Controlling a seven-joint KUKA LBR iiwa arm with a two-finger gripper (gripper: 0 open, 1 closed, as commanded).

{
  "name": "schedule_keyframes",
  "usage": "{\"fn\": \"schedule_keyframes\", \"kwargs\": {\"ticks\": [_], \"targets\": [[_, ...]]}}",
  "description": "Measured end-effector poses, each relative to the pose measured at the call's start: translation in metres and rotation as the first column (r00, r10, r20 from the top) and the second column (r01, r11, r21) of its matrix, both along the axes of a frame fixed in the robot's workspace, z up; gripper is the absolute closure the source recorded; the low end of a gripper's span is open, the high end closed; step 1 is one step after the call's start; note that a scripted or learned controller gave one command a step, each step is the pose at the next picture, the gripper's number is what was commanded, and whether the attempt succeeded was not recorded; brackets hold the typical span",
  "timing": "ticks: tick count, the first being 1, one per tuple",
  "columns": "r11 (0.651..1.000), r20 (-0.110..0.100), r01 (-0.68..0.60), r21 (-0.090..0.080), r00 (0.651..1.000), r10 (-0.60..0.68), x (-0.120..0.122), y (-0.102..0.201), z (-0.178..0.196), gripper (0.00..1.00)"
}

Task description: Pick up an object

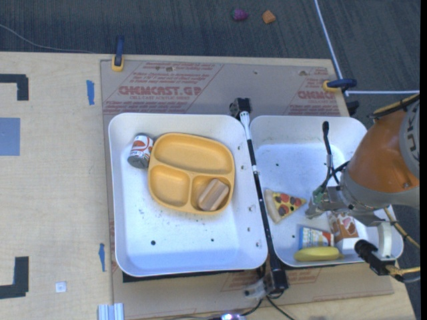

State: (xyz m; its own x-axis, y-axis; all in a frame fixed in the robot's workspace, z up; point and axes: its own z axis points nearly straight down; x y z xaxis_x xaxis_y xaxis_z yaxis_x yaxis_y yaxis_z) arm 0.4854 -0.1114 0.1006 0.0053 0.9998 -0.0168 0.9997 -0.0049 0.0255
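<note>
**While low over right bin: grip state unclear**

Where gripper [328,203] sits, low in right bin [293,145], can't tell if open or closed; nothing seen held. Just left of it: pizza slice toy [283,204], flat on bin floor, apart from gripper. Just below: small carton [312,236], w/ banana [317,253] touching its lower edge, along bin's near wall. Right of carton: red-brown packet [346,227], partly under wrist. Above wrist: orange band [380,159], arm coming in from right.

Across the divide, in left bin [187,252]: yellow divided plate [190,153], w/ tan bread-like piece [213,194] in its lower-right compartment. Can [139,151] on its side, touching plate's upper-left edge.

Under both bins: cardboard sheet [200,85] on tabletop [47,179], clamped at top corners. Beyond, on floor: purple bit [239,14] and orange bit [268,17], near each other.
</note>
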Motion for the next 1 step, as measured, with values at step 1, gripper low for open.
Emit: {"fn": "schedule_keyframes", "kwargs": {"ticks": [1], "targets": [[1.0, -0.001, 0.0, 0.0, 1.0, 0.0, -0.0002, 0.0001, -0.0001, 0.0]]}}
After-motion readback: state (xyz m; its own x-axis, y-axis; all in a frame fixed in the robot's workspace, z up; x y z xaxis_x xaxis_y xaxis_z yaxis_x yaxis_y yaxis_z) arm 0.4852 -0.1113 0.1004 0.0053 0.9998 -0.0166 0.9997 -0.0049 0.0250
